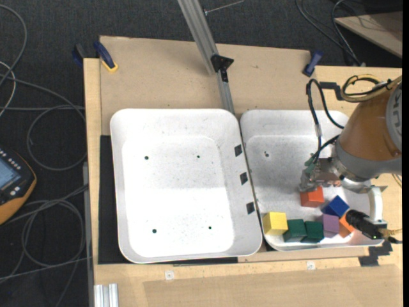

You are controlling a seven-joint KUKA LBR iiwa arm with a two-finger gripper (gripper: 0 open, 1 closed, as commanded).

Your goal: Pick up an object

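My gripper [311,184] is low over the front right part of the right bin [281,139], under the grey and orange arm [374,139]. An orange-red block [312,198] lies directly beneath it, and the gripper body hides the block's top edge. Whether the gripper touches the block I cannot tell. Along the bin's front wall lie a yellow block [276,221], two green blocks [295,229] [314,231], a purple block [330,222], a blue block [335,206] and an orange piece [347,224].
The left bin [128,126] stands beside the right one, with a shared ridge between them. A metal pole [204,37] slants in from the top to the bins' back edge. Cables run from the arm over the right bin's far corner.
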